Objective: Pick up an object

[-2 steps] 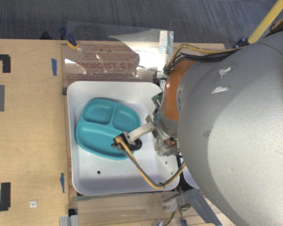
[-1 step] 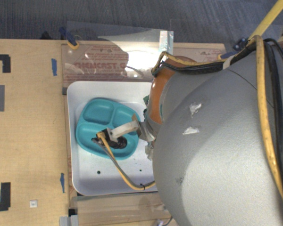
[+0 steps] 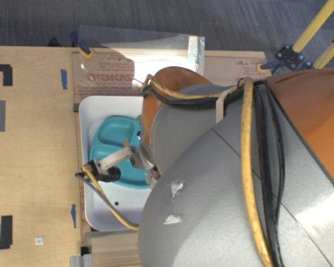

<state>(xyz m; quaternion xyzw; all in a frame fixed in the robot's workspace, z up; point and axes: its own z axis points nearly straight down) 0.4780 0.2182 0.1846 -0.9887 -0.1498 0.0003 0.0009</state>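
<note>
One teal plastic object (image 3: 119, 137) lies in the white bin (image 3: 92, 110); whether the claw (image 3: 147, 168) grips anything, I cannot tell.

The grey arm (image 3: 222, 204) reaches in from the right, its bulk looming large close beneath the camera. An orange band (image 3: 175, 82) rings the link above the wrist, which bends downward at the left. The end effector (image 3: 146, 167) pokes out low beneath the wrist, largely hidden by the arm itself.

One high camera looks down aslant on the bench (image 3: 33, 149), arm (image 3: 222, 193) close.
</note>
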